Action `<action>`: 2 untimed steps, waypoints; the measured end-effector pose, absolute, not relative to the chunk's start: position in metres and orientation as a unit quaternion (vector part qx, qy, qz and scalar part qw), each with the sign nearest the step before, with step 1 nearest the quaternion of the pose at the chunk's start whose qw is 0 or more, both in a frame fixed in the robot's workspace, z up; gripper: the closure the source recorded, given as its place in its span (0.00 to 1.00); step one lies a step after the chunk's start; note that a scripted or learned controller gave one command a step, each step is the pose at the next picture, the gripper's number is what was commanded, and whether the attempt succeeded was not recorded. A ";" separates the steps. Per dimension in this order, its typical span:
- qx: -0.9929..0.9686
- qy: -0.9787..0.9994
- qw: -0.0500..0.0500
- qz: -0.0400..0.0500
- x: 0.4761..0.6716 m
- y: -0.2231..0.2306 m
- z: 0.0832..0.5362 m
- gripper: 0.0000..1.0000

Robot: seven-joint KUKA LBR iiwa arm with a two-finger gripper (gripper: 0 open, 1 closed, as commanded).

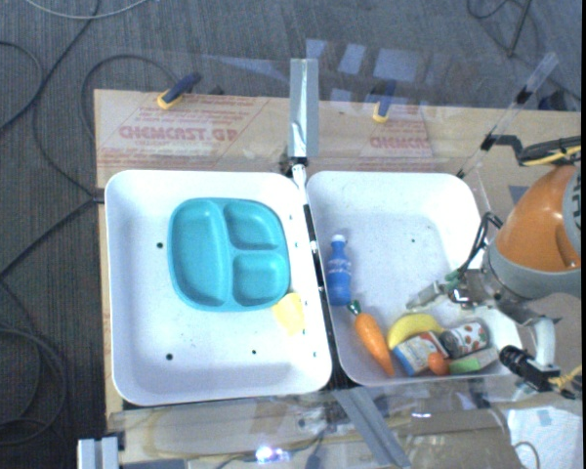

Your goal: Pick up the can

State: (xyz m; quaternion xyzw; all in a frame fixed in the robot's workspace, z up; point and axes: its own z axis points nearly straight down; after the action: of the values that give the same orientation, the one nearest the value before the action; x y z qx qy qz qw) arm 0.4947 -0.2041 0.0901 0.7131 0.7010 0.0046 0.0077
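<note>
The can (467, 339) was seen lying on its side in the right bin (400, 198), near the front right corner — just right of a banana (410, 327) and a blue packet (417, 353), with a green item (474, 364) at its front. The gripper (456, 289) was placed just above the can; whether it was open or clenched could not be told. A carrot (372, 340) and a blue bottle (338, 272) were found further left. In the left bin (137, 360), a blue tray (229, 252) was set, a yellow piece (289, 312) at its corner.
</note>
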 end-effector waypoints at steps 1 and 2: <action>0.711 0.703 0.000 0.008 0.493 -0.211 0.093 0.00; 0.712 0.702 0.001 0.005 0.492 -0.215 0.098 1.00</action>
State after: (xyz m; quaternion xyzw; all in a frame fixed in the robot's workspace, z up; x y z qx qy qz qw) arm 0.4924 -0.2147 0.0980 0.7124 0.7018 0.0047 0.0008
